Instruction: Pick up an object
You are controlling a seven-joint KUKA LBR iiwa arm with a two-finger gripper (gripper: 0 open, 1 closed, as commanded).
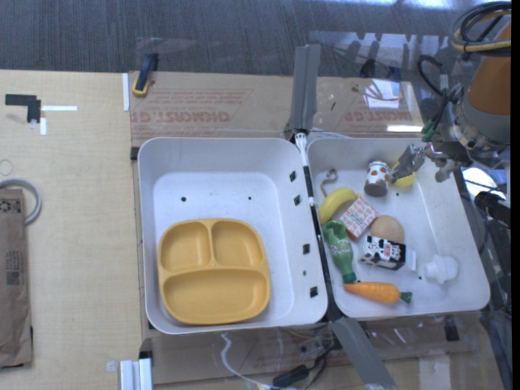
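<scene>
The arm reaches in from the right, and its gripper (410, 165) hangs over the far part of the right bin (467, 246), just above a small yellow object (403, 179); whether it is released or clenched cannot be told. In that bin lie a banana (337, 202), a green bottle (340, 253), a carrot (375, 292), a small jar (376, 179) and a black-and-white carton (383, 253). The left bin (162, 169) holds a yellow divided plate (214, 270).

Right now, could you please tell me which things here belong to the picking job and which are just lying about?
Job: gripper; banana; carrot; green bottle; cow-print carton.

Lying about: yellow divided plate; brown paper bag; cardboard sheet.
</scene>
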